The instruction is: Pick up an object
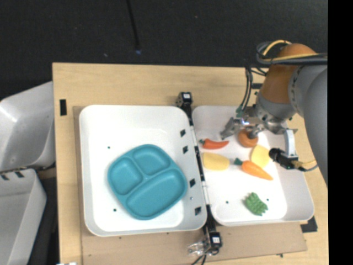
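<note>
Starting nearest: a green leafy toy (256, 203) is seen at the right bin's (298, 203) front, a blue divided plate (146, 180) in the left bin (88, 148). Further back, a carrot (256, 169), yellow piece (260, 155) and yellow item (215, 161) are laid mid-bin, a red chili (214, 144) just behind. At the far end, the gripper (246, 130) is lowered onto a small orange object (247, 139); claw state cannot be told.
</note>
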Controlling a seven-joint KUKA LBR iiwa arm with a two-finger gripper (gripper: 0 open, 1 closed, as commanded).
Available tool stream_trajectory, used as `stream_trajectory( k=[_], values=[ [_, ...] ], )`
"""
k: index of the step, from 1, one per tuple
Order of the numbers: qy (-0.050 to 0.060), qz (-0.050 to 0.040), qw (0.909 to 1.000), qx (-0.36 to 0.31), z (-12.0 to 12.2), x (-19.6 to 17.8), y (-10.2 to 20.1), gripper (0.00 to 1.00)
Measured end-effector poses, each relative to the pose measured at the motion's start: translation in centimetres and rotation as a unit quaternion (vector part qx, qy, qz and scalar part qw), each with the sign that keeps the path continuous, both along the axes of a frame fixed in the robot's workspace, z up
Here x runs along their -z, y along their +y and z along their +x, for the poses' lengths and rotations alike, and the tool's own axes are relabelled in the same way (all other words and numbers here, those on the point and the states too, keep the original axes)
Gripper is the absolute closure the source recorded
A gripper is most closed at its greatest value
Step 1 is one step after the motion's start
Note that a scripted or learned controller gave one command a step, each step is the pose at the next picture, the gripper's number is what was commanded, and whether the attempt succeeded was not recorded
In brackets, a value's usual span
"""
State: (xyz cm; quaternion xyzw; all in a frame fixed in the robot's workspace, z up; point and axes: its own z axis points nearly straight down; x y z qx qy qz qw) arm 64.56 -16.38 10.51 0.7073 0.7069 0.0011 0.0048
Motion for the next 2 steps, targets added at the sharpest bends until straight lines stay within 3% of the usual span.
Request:
stream_trajectory(
  k=[1,2],
  values=[
    [-0.006,-0.002,1.0,0.0,0.3,-1.7,-0.2,1.0],
    [0.001,0.0016,1.0,0.0,0.9,-6.5,-1.0,1.0]
  ],
)
